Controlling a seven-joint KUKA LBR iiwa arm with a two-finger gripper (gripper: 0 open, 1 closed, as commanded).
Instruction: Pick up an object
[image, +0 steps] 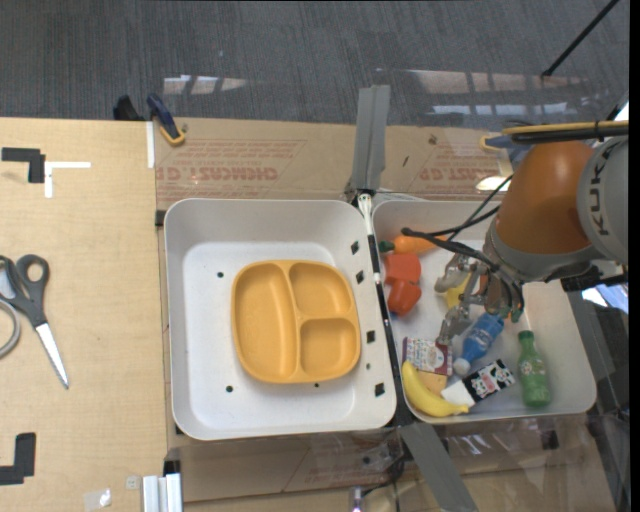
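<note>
Bench top is light wood on the left, cardboard strip behind, two white bins side by side. Left bin (190, 330) holds a yellow three-compartment divided plate (296, 321), sitting flat near the middle. Scissors (38, 315) lie on the wood well left of the bins; a blue-and-yellow clamp (165, 118) sits at the cardboard's back-left corner.

Right bin (575, 330) carries the clutter: orange-red toy pepper (403, 281) at the left wall, an orange carrot-like piece (414, 243) just behind it, banana (430, 395) at the front edge, small printed packet (427, 355) touching the banana's upper side, black-and-white cow-pattern block (490, 380) just right of the banana, green bottle (532, 371) lying near the right side, blue bottle (481, 339) tilted in the middle.

Arm enters from the right, orange band over the bin's back half. Gripper (468, 300) is down in the right bin, directly above and touching or nearly touching the blue bottle's upper end. Cannot tell the pincer's state: metalwork and cables blur together there. A yellowish item (452, 286) sits beside the gripper, too obscured to identify.
</note>
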